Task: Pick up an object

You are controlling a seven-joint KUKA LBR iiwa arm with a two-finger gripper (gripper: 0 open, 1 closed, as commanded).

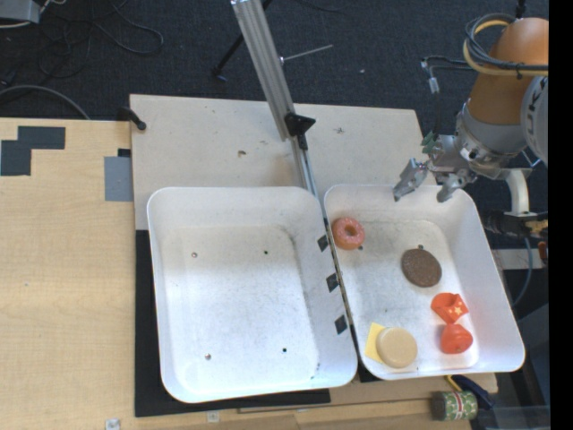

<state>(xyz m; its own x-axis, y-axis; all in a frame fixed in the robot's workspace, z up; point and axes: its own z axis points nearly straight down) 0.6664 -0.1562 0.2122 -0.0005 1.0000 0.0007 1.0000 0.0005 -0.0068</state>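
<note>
- My gripper [427,183] hangs over the right bin's [501,280] far rim, fingers spread wide, holding nothing;
- the pink doughnut [348,233], brown disc [420,267] and two red pieces [452,322] lie in that bin, well apart from me.

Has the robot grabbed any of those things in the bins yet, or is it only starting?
Only starting, it seems. Nothing looks picked: the pink donut, brown disc, two red pieces and the round cream piece all lie in the right bin. The end effector hangs open at that bin's far edge, holding nothing. The whole pick is left.
</note>
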